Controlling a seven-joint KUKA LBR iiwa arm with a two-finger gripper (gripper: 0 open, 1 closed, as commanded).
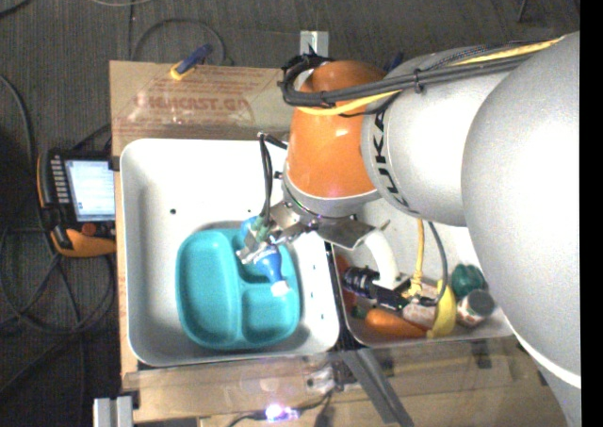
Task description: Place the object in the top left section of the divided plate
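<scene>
A teal divided plate (212,298) lies in the left white bin (151,227), toward its front. My gripper (254,244) hangs over the plate's upper right part as the camera sees it, under the orange wrist band. A small blue object (270,267) with a white tip sits right below the gripper, over that same section of the plate. The wrist hides the place where gripper and object meet, so I cannot tell whether it is held or resting on the plate.
The right bin (485,329) holds an orange carrot-like piece (388,323), a yellow banana shape (443,314), a dark green item (466,276) and a grey can (478,304). A cardboard sheet (184,105) lies behind the left bin. A tablet (85,189) sits at the far left.
</scene>
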